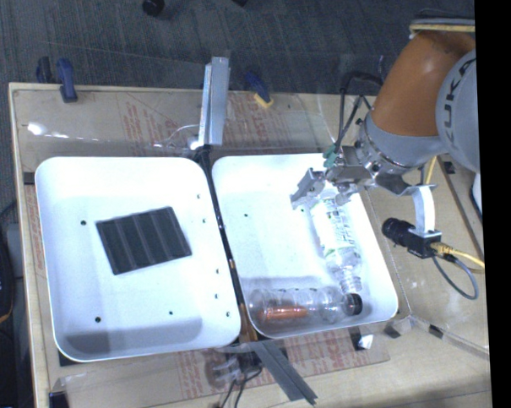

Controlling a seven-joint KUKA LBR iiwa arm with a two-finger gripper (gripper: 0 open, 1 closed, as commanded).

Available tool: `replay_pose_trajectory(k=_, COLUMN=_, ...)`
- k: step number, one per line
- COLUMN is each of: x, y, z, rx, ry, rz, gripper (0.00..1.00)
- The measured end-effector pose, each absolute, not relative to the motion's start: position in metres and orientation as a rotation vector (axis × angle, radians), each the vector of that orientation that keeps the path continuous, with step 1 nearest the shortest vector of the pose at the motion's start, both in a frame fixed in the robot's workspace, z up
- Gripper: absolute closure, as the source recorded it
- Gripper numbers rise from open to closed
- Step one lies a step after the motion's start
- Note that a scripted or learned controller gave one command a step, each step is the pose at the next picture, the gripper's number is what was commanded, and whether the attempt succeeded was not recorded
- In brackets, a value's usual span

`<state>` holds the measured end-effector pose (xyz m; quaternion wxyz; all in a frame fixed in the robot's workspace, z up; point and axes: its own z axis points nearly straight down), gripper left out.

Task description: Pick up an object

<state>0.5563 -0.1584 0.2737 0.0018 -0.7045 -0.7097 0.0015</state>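
Bottle axis: I see the clear plastic bottle lying far-to-near in the right white bin, cap nearest.
Fingers: the gripper is over its far end; I cannot tell the opening.

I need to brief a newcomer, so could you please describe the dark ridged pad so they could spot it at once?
Find the left white bin of the two on the bench. The dark ridged pad lies flat near its middle, slightly askew. It is a dark grey rectangle with parallel grooves, unlike the clear plastic bottles lying in the right bin.
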Motion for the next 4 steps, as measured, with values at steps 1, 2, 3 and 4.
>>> replay_pose_trajectory(k=1, x=0.569, y=-0.211, z=0.206, rx=-2.221, ry=-2.216, rz=0.007, gripper=0.00)
replay_pose_trajectory(k=2, x=0.569, y=-0.207, z=0.184, rx=-2.167, ry=-2.268, rz=0.005, gripper=0.00)
replay_pose_trajectory(k=3, x=0.562, y=-0.209, z=0.171, rx=-2.115, ry=-2.318, rz=0.001, gripper=0.00)
replay_pose_trajectory(k=4, x=0.562, y=-0.209, z=0.172, rx=-2.086, ry=-2.347, rz=0.001, gripper=0.00)
